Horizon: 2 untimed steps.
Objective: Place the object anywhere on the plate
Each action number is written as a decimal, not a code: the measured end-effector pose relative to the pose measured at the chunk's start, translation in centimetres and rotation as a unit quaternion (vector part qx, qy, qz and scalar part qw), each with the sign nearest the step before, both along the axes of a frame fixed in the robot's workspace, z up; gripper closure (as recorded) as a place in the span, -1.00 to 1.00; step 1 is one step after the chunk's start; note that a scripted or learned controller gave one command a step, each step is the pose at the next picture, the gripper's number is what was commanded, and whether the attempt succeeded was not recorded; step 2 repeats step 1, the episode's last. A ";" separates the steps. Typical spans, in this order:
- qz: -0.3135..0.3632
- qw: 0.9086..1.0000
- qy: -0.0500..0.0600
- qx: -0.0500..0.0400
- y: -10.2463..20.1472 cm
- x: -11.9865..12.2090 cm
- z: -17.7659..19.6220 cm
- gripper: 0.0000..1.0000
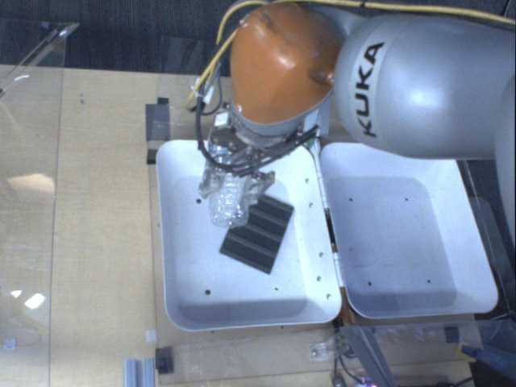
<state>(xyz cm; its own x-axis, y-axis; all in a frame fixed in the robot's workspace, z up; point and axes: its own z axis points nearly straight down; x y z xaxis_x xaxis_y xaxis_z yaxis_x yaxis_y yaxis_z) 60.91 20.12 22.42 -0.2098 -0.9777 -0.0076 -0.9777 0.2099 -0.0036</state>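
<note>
Gripper (pixel 232 185) was over left bin (pixel 184 297), at clear crumpled object (pixel 227 205) beside black ridged plate (pixel 258 234). Finger state: could not tell.

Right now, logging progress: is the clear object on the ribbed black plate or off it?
Mostly off: the clear object lies on the left bin floor, touching the plate edge.

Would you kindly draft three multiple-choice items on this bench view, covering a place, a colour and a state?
1. The ribbed slab lies in:
A. the left bin
B. the right bin
C. the bare bench

2. The slab is:
A. white
B. black
C. orange

3. The slab lies:
A. flat, askew to the walls
B. on edge
C. against the right bin's wall

Answers:
1 A, it rests on the left bin floor.
2 B, dark against white.
3 A, its ribbed face is up, just beside the hand.
</note>
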 end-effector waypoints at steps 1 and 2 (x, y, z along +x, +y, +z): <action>-0.021 1.000 -0.002 -0.001 -8.4 1.5 2.3 1.00; -0.021 1.000 -0.002 -0.001 -8.4 1.5 2.3 1.00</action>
